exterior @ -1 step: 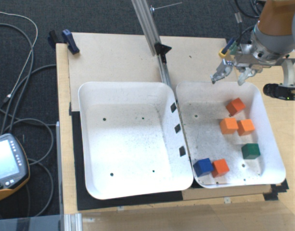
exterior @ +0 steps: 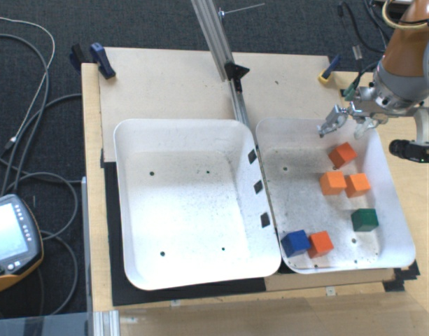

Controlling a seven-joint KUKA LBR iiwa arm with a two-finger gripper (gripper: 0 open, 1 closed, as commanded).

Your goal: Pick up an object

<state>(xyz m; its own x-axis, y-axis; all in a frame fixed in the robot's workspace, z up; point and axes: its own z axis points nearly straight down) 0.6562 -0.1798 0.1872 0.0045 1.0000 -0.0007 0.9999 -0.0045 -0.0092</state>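
Over the right bin (exterior: 382, 254), at about 1 o'clock of its floor, hangs the end effector (exterior: 338, 122), just inside the far rim, grey wrist and orange band rising toward 2 o'clock. Fingers (exterior: 328, 126) parted, nothing between them. Open floor below and toward 9 o'clock of it, up to the rim shared with the left bin (exterior: 130, 159).

Scattered along the right bin's 3 o'clock side, six blocks. Nearest the end effector, toward 5 o'clock and apart from it, a tilted orange block (exterior: 342, 155). Further toward 6 o'clock, an orange pair (exterior: 346, 183) set side by side and touching. Beyond that, close to the 3 o'clock wall, a green block (exterior: 364, 220). Against the near rim, at 7 o'clock of the floor, a blue block (exterior: 295, 243) touching another orange cube (exterior: 320, 243).

Left bin's floor white, only dark speckles and a few small holes. Between the bins, three small black tabs (exterior: 257, 186) along the shared rim. No legible writing anywhere.

Past the far rims, bare tan surface (exterior: 165, 82), with a blue clamp (exterior: 102, 59) at its 10 o'clock corner and a metal rail (exterior: 214, 33) slanting across toward 12 o'clock.
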